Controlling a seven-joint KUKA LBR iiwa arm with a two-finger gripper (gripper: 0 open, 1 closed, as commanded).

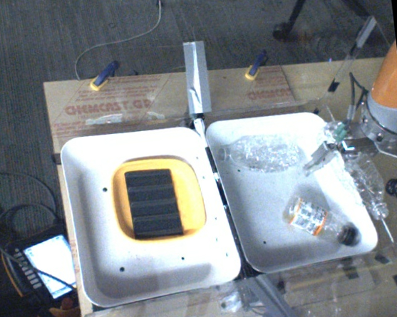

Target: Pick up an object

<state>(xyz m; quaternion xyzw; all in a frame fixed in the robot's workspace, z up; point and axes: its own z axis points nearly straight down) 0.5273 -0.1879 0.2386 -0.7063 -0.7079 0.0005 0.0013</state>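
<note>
A: Gripper [325, 153] state?
B: Can't tell, blurry; sits at right bin's [267, 250] far right edge.
A: Objects?
B: 2 there: clear bottle [264, 151] up top, small bottle [319, 220] lower right. Yellow tray [158, 198] in left bin [101, 274].

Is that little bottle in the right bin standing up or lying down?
Lying down: the small bottle rests on its side on the right bin floor, dark cap toward the corner.
</note>
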